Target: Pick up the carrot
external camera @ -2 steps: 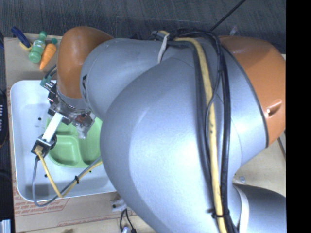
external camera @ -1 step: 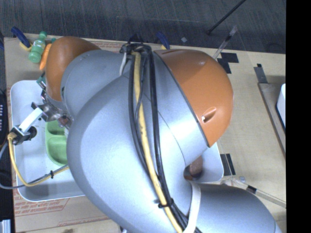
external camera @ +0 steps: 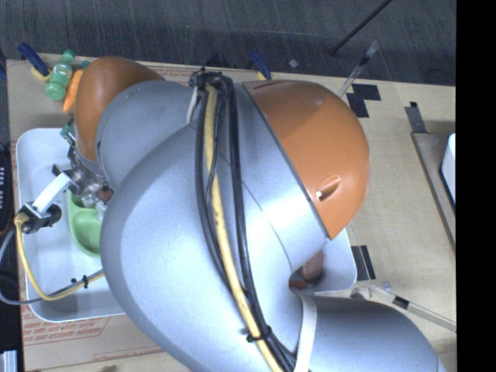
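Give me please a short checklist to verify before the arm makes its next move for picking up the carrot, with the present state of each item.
1. Carrot located: cannot tell. An orange piece lies beside a green thing at the bench's far left corner, outside the left bin; it may be the carrot.
2. Gripper position: ok, it is over the left bin.
3. Finger state: cannot tell.
4. Something held: cannot tell; a light green object lies under the gripper.
5. Right bin contents: cannot tell, the arm covers nearly all of it.
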Robot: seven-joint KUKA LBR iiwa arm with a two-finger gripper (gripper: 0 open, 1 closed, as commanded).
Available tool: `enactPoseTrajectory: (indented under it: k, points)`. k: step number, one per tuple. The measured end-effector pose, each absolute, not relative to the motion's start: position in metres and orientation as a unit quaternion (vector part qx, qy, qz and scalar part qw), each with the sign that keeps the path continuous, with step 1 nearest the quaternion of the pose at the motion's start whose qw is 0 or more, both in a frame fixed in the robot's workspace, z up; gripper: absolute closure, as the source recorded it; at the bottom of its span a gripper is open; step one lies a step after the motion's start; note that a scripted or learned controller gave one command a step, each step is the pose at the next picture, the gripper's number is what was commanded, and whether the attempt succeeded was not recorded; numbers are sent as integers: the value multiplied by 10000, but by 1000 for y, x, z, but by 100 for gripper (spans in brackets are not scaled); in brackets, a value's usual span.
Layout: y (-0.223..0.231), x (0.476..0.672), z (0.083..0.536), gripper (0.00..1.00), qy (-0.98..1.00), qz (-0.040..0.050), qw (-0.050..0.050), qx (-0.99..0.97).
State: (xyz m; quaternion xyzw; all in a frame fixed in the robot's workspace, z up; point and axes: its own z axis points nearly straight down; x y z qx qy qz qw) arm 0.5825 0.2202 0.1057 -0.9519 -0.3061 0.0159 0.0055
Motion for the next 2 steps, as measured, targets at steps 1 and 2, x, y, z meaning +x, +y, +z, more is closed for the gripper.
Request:
enactPoseTrajectory:
  k: [1, 2]
  points:
    - [221, 582, 115, 100, -3093, 197, 48, -9507]
    - [219, 542, 205, 100, -1064, 25, 5, -9943]
